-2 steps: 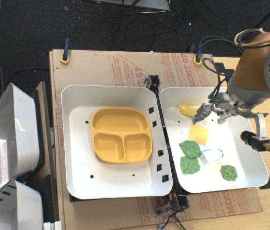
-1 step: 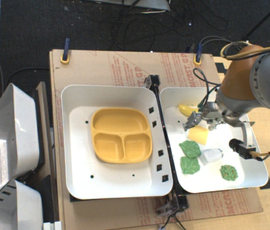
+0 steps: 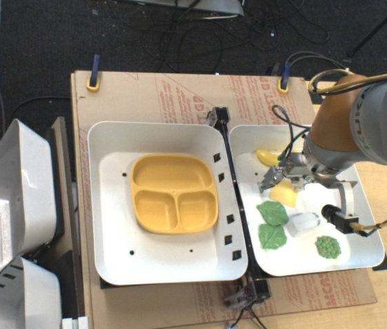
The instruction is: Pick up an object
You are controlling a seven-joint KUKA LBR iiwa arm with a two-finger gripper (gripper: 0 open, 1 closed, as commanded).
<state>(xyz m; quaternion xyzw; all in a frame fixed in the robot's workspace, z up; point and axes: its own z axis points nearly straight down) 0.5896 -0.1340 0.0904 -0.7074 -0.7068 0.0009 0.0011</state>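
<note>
Two shallow white bins are sitting side by side on the cardboard-covered bench (image 3: 152, 91); the left bin (image 3: 104, 204) is holding a yellow three-compartment tray (image 3: 175, 192), which is lying flat near the middle with its single long compartment toward the far side and its two smaller compartments toward the near side; the right bin (image 3: 368, 252) is holding the loose objects; a yellow banana-like piece (image 3: 267, 157) is lying near its far left corner; a pale yellow block (image 3: 283, 195) is resting just below the gripper; two green leaf-shaped pieces are lying by the bin's left wall, the upper green piece (image 3: 273, 212) just beside the lower green piece (image 3: 272, 236), their edges looking as if they are touching; a translucent white object (image 3: 302, 223) is lying just to the right of them; a round, bumpy green object (image 3: 328, 247) is sitting apart near the bin's near right corner; the grey arm (image 3: 368, 125) is reaching in from the right over this bin; the gripper (image 3: 284, 175) is hanging over the far left part of it, between the banana-like piece and the pale yellow block, close to both; whether it is open, closed or holding anything I cannot tell.
</note>
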